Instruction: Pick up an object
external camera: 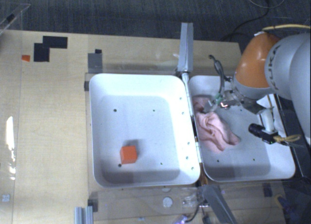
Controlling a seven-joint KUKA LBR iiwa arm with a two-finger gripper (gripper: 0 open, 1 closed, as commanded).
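A crumpled pink cloth lies on the left side of the right bin, against the wall shared with the other bin. My gripper is low over the cloth's far end, at or just above the fabric; the wrist and its orange band hide much of it. A small orange cube sits alone in the near left part of the left bin.
The grey arm covers the right bin's far right corner. A metal divider post stands at the back between the bins. Black blocks and a small orange tag lie on the bench at far left.
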